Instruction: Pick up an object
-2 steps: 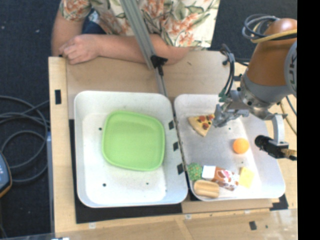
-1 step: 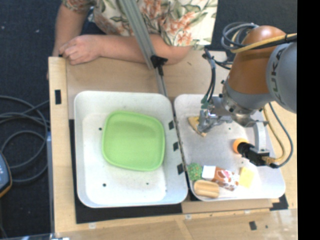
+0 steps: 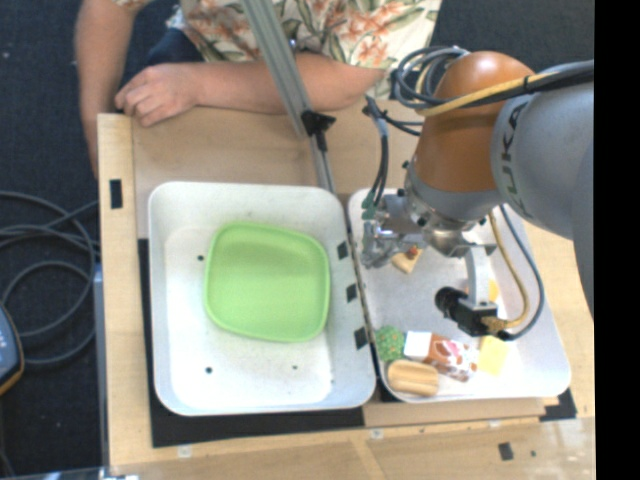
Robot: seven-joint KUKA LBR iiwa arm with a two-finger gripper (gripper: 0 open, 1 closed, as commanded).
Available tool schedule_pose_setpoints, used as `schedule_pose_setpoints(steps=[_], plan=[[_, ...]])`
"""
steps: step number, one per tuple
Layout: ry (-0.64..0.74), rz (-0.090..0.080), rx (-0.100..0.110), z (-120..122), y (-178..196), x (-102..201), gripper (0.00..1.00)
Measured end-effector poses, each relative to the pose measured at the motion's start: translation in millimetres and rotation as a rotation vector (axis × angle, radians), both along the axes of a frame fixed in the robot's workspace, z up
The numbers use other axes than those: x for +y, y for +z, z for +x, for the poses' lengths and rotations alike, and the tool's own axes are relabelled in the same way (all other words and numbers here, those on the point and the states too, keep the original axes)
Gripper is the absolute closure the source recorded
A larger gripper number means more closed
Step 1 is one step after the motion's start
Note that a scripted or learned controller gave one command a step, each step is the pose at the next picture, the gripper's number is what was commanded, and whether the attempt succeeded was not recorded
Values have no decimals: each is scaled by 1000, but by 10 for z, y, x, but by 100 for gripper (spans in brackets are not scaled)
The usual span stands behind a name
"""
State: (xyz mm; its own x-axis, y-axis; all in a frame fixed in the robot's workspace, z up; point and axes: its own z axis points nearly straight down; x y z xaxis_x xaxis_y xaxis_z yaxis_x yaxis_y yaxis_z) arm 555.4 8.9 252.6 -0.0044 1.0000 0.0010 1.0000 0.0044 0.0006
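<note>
Over the right bin (image 3: 540, 353), close to its left wall, hangs the hand (image 3: 375, 240). It sits low, near the bin floor, and I cannot tell if it is apart or together. A small tan bit (image 3: 405, 261) lies just beside the hand, on its right.

The other toys huddle along the front edge of that bin. A green block (image 3: 389, 343) sits by the left wall and a bun (image 3: 412, 378) lies in the front left corner. A red and white toy (image 3: 455, 358) is next to the bun, and a yellow block (image 3: 493, 354) is further right. The right side of the bin floor is bare.

The big grey arm (image 3: 470, 138) covers the back of the bin.

The left bin (image 3: 180, 268) holds a green plate (image 3: 268, 281) in its middle, with white floor showing all around it. A grey pole (image 3: 285, 63) slants down to the gap between the bins. A person's arm (image 3: 250, 83) rests on the back edge of the desk (image 3: 220, 153).
</note>
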Motion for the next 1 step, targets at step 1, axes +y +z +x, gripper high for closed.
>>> schedule_pose_setpoints(steps=[1], plan=[[0, 0, -1, -127, 62, 513, 100]])
